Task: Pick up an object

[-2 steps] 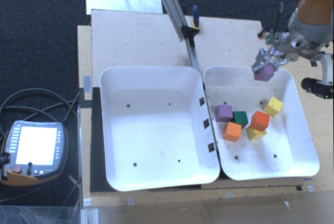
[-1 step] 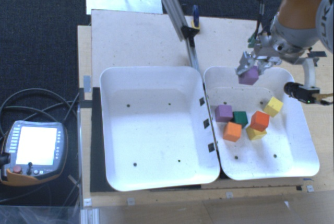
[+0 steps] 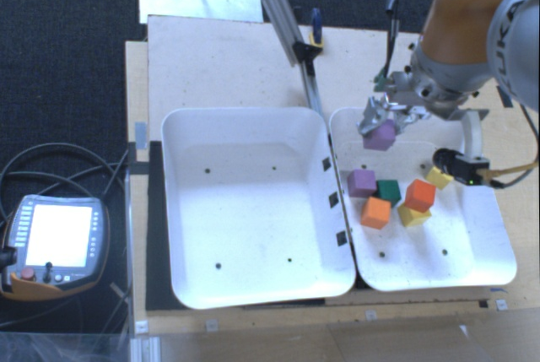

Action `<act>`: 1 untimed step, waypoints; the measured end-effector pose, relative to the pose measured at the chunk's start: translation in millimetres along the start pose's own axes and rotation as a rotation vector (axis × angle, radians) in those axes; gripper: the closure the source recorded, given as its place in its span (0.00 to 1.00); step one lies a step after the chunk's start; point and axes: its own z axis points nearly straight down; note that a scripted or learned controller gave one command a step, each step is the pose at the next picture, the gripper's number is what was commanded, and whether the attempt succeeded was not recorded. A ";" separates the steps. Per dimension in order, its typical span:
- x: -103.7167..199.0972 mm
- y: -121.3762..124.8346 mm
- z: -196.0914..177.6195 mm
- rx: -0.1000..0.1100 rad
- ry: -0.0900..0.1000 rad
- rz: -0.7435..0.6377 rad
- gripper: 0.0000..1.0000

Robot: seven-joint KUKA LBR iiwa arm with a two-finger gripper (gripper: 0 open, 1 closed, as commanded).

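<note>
While it hangs above the right shallow white bin [image 3: 498,255], the claw [image 3: 380,126] grips a small purple block [image 3: 380,135] between its fingers, clear of the coloured blocks [image 3: 396,200] below.

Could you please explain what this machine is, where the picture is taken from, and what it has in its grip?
This is one photo from a fixed camera above a bench, looking down at a slant. The grey and orange machine at the right is a robot arm; its gripper is a two-finger claw. It holds a purple block lifted above the right bin. In that bin lie a second purple cube, a green cube, two orange cubes and two yellow pieces. The left bin sits beside it. The screen device at the far left is a handheld controller.
</note>
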 end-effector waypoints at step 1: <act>61.9 -11.9 11.8 0.000 0.001 -0.002 1.00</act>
